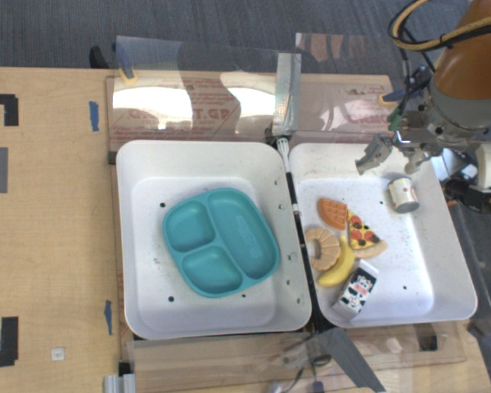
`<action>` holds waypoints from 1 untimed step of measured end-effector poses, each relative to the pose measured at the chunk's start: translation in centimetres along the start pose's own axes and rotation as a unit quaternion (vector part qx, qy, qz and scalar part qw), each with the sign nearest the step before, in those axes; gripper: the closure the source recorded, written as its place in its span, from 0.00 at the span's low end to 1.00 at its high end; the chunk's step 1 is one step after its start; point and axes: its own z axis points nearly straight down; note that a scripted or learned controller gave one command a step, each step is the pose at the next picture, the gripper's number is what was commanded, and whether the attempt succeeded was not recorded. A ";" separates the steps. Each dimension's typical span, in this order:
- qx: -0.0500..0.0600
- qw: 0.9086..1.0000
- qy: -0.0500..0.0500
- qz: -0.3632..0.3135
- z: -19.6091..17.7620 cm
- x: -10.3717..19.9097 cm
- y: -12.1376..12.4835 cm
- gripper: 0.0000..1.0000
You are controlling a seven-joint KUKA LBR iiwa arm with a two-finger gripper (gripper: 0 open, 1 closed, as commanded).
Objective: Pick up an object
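Two white bins on the tan worktop point(41, 244), arm hanging over the right one.

Left shallow white plastic bin point(139, 178) has a teal three-section plastic plate point(221, 241) lying flat in it. The right shallow white bin point(442, 277) has a little pile of toy food: round orange waffle point(332, 212), tan bagel point(320, 244), yellow banana point(337, 268) curled against it, pizza slice point(362, 236), and a small black-and-white milk carton point(357, 290) just below the banana. A small white cylinder cup point(403, 193) lies apart, near the far right corner. The grey metal hand point(393, 155) hovers just above that cup, fingers spread open, holding nothing.
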 end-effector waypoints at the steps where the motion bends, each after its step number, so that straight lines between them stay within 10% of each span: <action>1: 0.002 1.000 -0.001 0.002 3.3 -5.0 5.6 0.00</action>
